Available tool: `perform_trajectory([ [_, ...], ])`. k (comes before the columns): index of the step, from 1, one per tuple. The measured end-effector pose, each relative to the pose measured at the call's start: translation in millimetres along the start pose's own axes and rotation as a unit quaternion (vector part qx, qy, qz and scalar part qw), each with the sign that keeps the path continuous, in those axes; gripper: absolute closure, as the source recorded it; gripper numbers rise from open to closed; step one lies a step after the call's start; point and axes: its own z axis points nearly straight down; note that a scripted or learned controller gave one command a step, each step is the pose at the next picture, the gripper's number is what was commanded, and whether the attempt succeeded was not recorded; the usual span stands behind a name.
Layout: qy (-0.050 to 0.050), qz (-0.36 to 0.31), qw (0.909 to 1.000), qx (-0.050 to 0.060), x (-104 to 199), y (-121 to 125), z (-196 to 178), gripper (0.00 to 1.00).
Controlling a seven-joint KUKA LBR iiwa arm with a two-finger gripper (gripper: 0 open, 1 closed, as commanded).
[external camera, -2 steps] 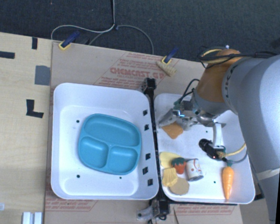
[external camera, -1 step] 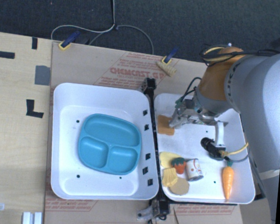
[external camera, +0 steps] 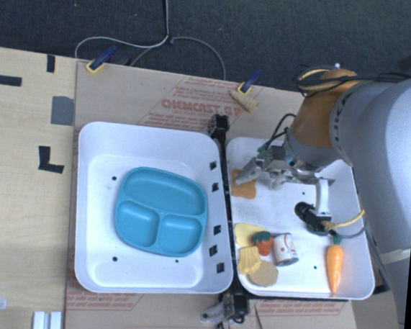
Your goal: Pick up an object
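Reaching in from the right, the arm [external camera: 354, 124] is working over the right bin [external camera: 349, 282], with its gripper [external camera: 251, 175] hanging low at that bin's far left corner. Its metal fingers [external camera: 244, 177] are pointing left toward the flat tan slice [external camera: 244, 190] lying just beside the divider; whether they are apart or together I cannot tell, and nothing is visibly sitting between them. The step in hand looks like the approach and descent onto that slice, though the target is my guess. Other candidates are lying nearer in the same bin: a small can [external camera: 285, 249], a carrot [external camera: 334, 266] by the right wall, and a cluster of yellow and tan food pieces [external camera: 254, 262]. The left bin [external camera: 95, 186] is carrying a blue divided plate [external camera: 161, 211]. Next, the gripper is needing to settle squarely over the thin slice, close on it and lift cleanly; such a flat piece is probably going to slip easily.
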Motion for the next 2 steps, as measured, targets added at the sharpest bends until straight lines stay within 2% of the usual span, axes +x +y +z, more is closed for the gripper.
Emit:
perform_trajectory([
  [1,0.0,-0.001,1.0,0.005,-1.8,38.1,12.3,0.0],
  [2,0.0,0.0,1.0,0.001,-1.0,5.4,10.6,0.0],
])
